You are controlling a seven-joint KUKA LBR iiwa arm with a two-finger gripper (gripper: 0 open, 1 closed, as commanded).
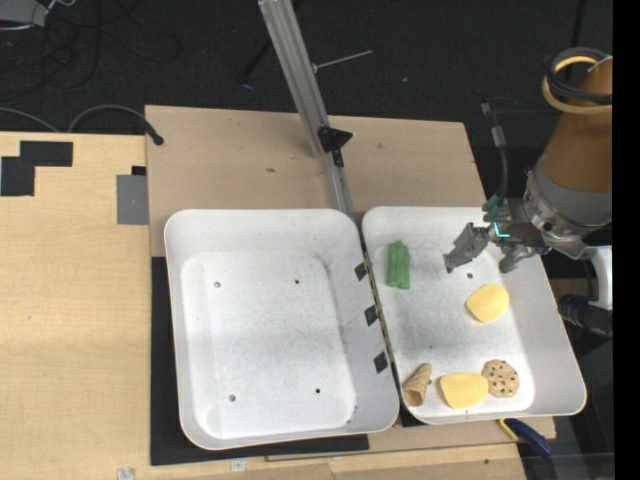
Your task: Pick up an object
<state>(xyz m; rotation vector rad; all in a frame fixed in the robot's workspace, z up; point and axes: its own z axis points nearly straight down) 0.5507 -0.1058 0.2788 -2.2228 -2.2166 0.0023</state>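
Observation:
The right bin (560, 348) holds a green block (399, 265) near its left wall, a yellow lump (487, 303) at mid right, and along the front an ice-cream cone (417, 380), a second yellow lump (463, 389) and a brown cookie (501, 377). My gripper (487, 252) hangs over the upper right part of this bin, above and slightly behind the first yellow lump. Its two dark fingers are spread apart with nothing between them.
The left bin (200, 238) sits beside the right one, with dark clips (371, 314) along the shared wall. A slanted metal rail (300, 83) rises behind the bins. The arm's orange band (583, 118) is at the far right.

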